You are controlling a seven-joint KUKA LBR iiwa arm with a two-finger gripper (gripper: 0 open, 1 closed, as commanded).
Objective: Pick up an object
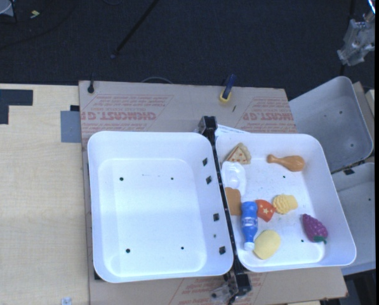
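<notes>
From the overhead camera, the gripper (357, 40) hung at the upper right, well clear of both bins; whether it was open or closed could not be told. In the right bin (332, 183) lay a chicken drumstick (287, 162), blue bottle (249, 221), purple grapes (314, 227) and yellow lemon (266, 244). The left bin (100, 189) sat alongside.

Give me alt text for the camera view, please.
Two shallow white bins sit side by side on a bench; the right bin holds toy foods, including a drumstick, purple grapes and a blue bottle.
</notes>
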